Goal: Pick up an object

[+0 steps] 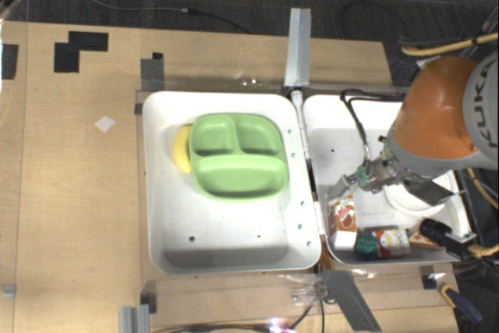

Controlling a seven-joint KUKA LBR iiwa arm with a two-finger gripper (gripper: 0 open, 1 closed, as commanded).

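A: Right bin (335, 129), near edge?
B: Green-capped bottle (382, 242) lying flat; red-and-white packet (343, 216) just left of it.
A: Gripper (361, 177)?
B: Above the packet, apart from it; finger state cannot be told.
A: Left bin (168, 230)?
B: Green divided tray (237, 154), yellow object (182, 150) at its left edge.
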